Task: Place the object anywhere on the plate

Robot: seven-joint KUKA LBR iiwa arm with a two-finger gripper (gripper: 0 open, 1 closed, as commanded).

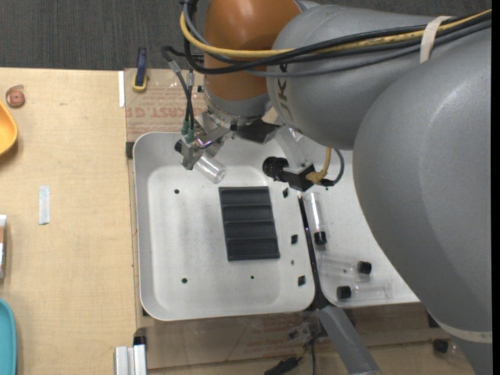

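Seemingly mid-carry, the hand (197, 148) hovers over the left bin (156, 233) at about eleven o'clock, a clear vial (209, 167) at its tips, though whether it is truly gripped cannot be told. Next, it must reach the black ridged plate (250, 223), just toward five o'clock, and let go.

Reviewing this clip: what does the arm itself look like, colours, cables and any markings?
The arm is bulky, with smooth grey rounded casings and a glossy orange dome near the wrist. Yellow and black cables loop around the dome, held further back by a pale strap. Dark lettering sits on the grey shell beside the dome. The hand is small, metallic and wired.
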